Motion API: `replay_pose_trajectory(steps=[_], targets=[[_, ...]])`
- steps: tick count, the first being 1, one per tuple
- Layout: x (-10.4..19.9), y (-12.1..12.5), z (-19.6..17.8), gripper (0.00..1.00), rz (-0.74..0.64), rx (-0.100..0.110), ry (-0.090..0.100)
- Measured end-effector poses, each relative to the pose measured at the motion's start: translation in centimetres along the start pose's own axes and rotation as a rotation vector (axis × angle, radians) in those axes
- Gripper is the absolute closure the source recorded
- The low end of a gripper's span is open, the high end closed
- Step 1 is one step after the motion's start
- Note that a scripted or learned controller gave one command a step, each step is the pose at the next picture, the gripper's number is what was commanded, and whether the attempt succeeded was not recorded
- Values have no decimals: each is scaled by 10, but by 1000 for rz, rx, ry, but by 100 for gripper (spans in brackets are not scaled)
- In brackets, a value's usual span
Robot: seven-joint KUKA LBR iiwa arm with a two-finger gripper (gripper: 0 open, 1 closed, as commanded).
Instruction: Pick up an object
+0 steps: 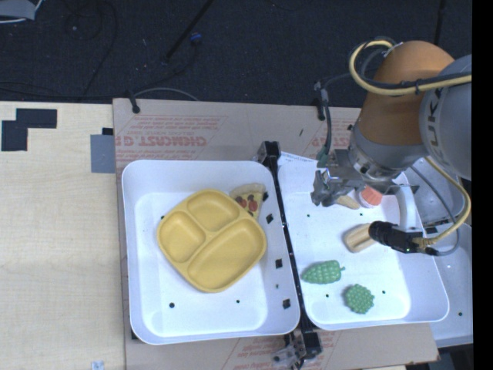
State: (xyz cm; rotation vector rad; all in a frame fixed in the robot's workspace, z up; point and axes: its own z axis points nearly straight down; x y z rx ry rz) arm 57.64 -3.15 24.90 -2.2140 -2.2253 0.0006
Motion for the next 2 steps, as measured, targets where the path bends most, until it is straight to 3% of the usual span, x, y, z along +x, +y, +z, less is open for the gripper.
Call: replay_pose_trajectory(steps=[2], targets=[[101,-9,14,100,0,3,0]])
